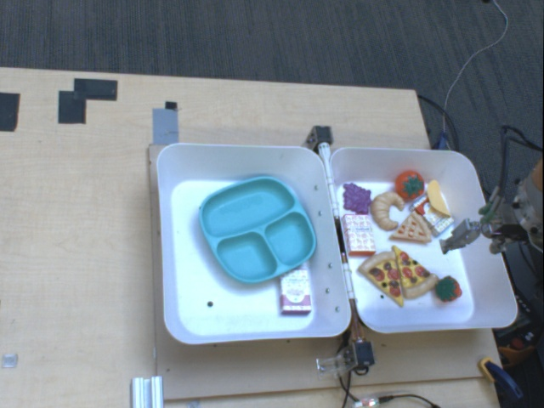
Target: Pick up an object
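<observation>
Pale wood made up the bench [76, 253], and two white bins sat on it side by side. From my remote seat I picked the small pizza wedge [414, 229] as the likeliest target: it lay in the right bin [501, 308], toward that bin's three o'clock side, its long axis running roughly ten to four. Around it sat a croissant [388, 210] at ten o'clock, a yellow cheese piece [439, 198] at one o'clock, a tomato [409, 184] at twelve, and a larger pizza slice [398, 275] at seven. A purple grape bunch [356, 198] and a small red-and-white carton [359, 235] lay farther off toward nine.

The gripper [460, 236] hung over the same bin, and the wedge lay from it at about nine o'clock, near but apart. I could not tell whether it was spread or pressed together; nothing showed between its tips. I judged a short move toward nine o'clock, then a descent, would be needed.

The left bin [170, 228] held a teal divided plate [257, 228] and a pink carton [295, 293].
</observation>
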